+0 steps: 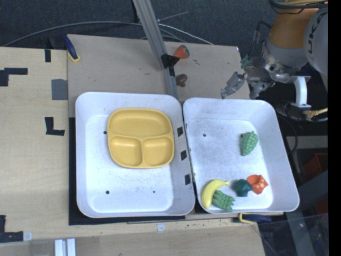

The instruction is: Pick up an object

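You see the gripper point(241, 88) above the right bin's point(277, 116) 12 o'clock rim, fingers spread, grasping nothing, green grapes point(248, 143) at 3 o'clock inside it, banana point(211, 190) at 6 o'clock.

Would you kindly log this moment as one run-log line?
gripper: open, above right bin's far rim, holding nothing | toys untouched: grapes, banana | left bin: yellow tray

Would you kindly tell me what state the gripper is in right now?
Gripper: jaws open, holding nothing, poised above the far rim of the right bin.
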Tool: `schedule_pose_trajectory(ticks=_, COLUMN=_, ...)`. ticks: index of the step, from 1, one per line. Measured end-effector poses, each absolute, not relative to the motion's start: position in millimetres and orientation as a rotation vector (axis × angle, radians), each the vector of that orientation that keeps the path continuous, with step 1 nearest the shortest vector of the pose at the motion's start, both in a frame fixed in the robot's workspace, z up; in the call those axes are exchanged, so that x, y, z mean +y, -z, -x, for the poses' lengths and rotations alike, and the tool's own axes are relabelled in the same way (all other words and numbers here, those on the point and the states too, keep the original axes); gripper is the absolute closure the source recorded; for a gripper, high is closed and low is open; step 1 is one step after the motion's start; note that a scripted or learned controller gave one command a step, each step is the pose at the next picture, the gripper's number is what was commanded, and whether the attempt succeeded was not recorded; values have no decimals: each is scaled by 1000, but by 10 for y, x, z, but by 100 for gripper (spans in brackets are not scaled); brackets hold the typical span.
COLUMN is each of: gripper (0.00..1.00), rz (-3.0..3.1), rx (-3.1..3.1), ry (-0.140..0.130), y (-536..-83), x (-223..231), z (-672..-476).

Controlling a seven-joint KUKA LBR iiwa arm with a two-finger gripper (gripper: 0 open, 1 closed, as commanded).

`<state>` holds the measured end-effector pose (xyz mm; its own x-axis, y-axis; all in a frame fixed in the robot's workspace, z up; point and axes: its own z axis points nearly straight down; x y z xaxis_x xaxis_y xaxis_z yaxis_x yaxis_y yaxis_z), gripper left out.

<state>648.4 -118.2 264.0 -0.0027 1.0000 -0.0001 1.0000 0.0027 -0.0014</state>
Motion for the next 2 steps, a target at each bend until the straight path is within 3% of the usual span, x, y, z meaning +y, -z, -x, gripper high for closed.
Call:
schedule_pose_trajectory(ticks=1, gripper=0, rz=2218, rx=-2224, ry=-2, y=-2640, x=-1183, z=-6484)
schedule_pose_trajectory(ticks=2, gripper=0, rz=2216, rx=-2220, ry=-9, y=-1992, x=-1163, z=-6492)
